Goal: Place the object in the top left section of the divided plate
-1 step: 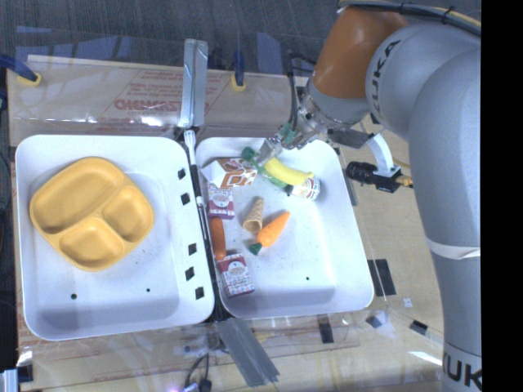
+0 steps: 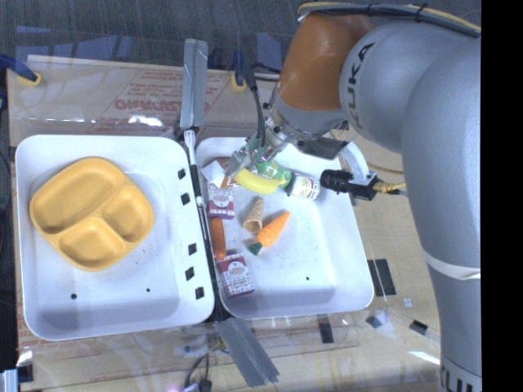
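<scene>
Nearest us in the right bin (image 2: 347,288) we see a small carton (image 2: 235,274), then a carrot (image 2: 272,229) and a cone (image 2: 254,213). Farther back, the gripper (image 2: 255,155) hangs over a banana (image 2: 260,183); whether it is clenched we cannot tell. The yellow divided plate (image 2: 90,211) sits in the left bin (image 2: 49,300).

Bench (image 2: 98,96) bears two white bins (image 2: 49,300) side by side.

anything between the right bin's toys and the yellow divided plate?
The divider between the two bins, a raised strip, crosses the path. Past it, the left bin floor up to the divided plate looks bare. The gripper sits over the banana.
</scene>
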`<control>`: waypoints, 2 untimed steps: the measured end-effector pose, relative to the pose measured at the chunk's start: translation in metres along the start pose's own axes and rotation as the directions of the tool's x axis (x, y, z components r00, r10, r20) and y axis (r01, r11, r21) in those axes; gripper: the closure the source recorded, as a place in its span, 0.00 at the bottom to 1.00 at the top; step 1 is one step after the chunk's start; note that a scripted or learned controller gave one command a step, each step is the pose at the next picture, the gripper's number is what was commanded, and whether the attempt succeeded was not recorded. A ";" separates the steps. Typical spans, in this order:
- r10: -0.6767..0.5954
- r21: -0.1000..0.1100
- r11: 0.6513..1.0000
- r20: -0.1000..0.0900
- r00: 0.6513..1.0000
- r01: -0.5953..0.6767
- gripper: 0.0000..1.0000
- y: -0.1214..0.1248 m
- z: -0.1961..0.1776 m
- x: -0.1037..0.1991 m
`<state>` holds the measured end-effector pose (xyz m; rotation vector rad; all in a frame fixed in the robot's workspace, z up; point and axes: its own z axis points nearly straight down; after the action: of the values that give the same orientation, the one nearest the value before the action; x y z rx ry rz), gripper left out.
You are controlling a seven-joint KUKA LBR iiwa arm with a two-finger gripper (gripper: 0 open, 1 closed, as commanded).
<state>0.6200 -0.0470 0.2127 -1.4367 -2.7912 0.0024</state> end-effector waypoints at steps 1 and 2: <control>0.000 0.000 1.000 0.000 1.000 0.000 0.00 0.000 0.000 0.000; 0.048 0.001 0.999 -0.001 0.999 -0.048 0.00 -0.007 0.022 0.096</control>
<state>0.5583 0.0273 0.1910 -1.5026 -2.7551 0.0036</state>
